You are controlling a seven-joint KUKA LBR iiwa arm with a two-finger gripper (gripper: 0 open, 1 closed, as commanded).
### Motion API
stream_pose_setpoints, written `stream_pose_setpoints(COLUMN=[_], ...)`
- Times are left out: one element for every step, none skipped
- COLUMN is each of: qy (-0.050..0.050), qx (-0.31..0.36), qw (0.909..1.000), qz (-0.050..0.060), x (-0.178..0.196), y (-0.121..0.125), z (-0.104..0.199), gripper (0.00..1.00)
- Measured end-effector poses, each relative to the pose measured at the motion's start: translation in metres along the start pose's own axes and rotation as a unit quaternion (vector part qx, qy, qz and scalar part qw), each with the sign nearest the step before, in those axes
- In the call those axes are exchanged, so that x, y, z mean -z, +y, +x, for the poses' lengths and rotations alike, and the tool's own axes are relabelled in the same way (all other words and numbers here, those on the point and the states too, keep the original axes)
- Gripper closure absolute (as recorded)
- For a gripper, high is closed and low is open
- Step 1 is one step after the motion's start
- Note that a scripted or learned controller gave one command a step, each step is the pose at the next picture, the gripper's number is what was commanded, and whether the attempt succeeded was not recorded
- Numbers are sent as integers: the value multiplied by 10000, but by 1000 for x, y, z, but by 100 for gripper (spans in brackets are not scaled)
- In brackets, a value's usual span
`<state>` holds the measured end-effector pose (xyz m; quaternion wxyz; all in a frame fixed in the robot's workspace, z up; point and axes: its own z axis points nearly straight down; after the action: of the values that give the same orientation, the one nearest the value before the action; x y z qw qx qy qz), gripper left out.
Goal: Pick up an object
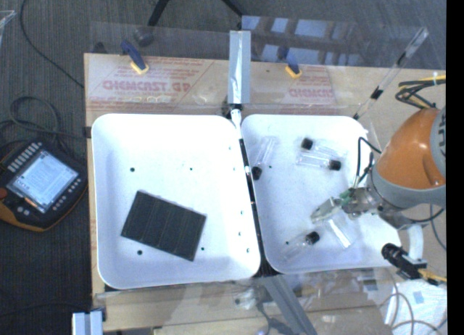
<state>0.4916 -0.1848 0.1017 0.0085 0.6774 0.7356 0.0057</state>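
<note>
**Vials in right bin, arm at grasp stage**

Vials: several clear ones w/ black caps scattered in the right bin [272, 250]. One pair [319, 159] lies near the bin's back, another vial [299, 245] near the front, one [265, 151] by the divider between bins. Closest to the tool: a clear vial [332, 209] lying tilted, roughly mid-right of the bin.

Gripper [353, 201] is low over the bin's right side, touching or just beside that vial. Too small and cluttered w/ transparent stuff to say if anything sits between the fingers, so can't tell if open or closed. Not calling it a hold.

Arm's orange band [409, 156] sits above the bin's right rim.

Left bin [109, 152] has a dark flat panel [163, 225] lying at a slant, well apart from the action.

Step, my read: descent/grasp attempt on the mid-right vial. Next needs fingers straddling the vial body, close, then straight lift. Clear round plastic will prob roll or slip out.
</note>
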Motion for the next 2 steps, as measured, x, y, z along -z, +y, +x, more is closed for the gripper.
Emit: stream_pose_setpoints(qy=[7,35], qx=[5,426], qw=[10000,9990], qz=[3,102], x=[8,48], y=[1,-5], z=[1,16], gripper=[100,100])
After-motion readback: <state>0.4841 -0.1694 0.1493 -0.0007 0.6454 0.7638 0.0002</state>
